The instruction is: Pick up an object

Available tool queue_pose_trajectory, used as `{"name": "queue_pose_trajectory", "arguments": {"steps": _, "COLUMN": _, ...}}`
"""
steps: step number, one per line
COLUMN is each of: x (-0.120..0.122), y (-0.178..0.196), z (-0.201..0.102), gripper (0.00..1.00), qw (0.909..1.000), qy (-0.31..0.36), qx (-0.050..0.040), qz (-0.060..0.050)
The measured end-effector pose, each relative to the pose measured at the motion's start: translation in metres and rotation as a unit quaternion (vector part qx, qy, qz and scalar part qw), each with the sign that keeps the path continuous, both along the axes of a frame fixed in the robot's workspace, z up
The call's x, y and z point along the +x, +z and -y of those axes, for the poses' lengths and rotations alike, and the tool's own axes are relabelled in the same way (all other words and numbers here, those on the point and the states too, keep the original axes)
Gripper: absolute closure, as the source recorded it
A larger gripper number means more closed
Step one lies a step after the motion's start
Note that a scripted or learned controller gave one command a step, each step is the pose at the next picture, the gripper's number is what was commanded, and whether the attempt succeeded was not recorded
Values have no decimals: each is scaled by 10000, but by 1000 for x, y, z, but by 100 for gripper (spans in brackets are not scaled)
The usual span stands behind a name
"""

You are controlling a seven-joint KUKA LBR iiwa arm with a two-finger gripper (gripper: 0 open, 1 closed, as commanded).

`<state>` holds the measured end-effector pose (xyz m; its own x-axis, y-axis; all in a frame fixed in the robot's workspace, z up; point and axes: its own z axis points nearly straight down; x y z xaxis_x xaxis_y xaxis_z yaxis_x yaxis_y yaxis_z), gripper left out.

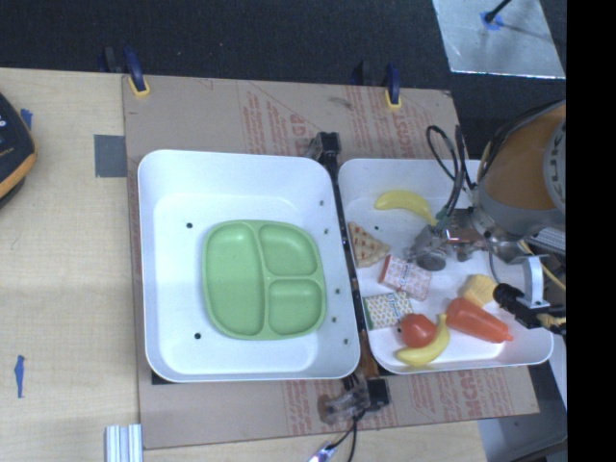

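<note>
Camera view looks down on two shallow white bins on the counter (pixel 67 258), and my gripper (pixel 430 250) hangs low in the right white bin (pixel 358 176), close to its middle. Whether anything sits in my grasp I cannot tell; the tip is a grey blur from this angle. So I judge the pick not yet made: nothing is visibly lifted, and every object I can see lies on the bin floor.

Around my tip the choices are many. A small curved yellow banana (pixel 404 201) lies at about eleven o'clock, near but apart. A tan waffle-patterned wedge (pixel 365 243) is at nine o'clock. A pink-and-white printed packet (pixel 405 276) lies just beside my tip at seven o'clock and looks like the nearest candidate. Lower, at six o'clock, a red round tomato (pixel 416 330) touches a second yellow banana (pixel 425 349), with a green-checked flat packet (pixel 387 308) to their left. An orange-red carrot-shaped toy (pixel 474 320) and a pale yellow block (pixel 478 287) sit toward four o'clock.

The left white bin (pixel 154 176) holds a green sectioned plastic plate (pixel 263 278), well apart from me.

Closing on something and raising it all remain to be done.
</note>
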<state>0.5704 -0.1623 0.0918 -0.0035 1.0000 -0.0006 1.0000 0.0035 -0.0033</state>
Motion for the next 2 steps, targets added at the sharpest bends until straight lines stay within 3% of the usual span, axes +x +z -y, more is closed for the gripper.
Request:
{"name": "queue_pose_trajectory", "arguments": {"steps": 1, "x": 0, "y": 10, "z": 1, "gripper": 100, "qw": 10000, "qy": 13, "qx": -6, "qz": -8}}
{"name": "queue_pose_trajectory", "arguments": {"steps": 2, "x": -41, "y": 76, "z": 16, "gripper": 100, "qw": 10000, "qy": -3, "qx": 1, "qz": 7}}
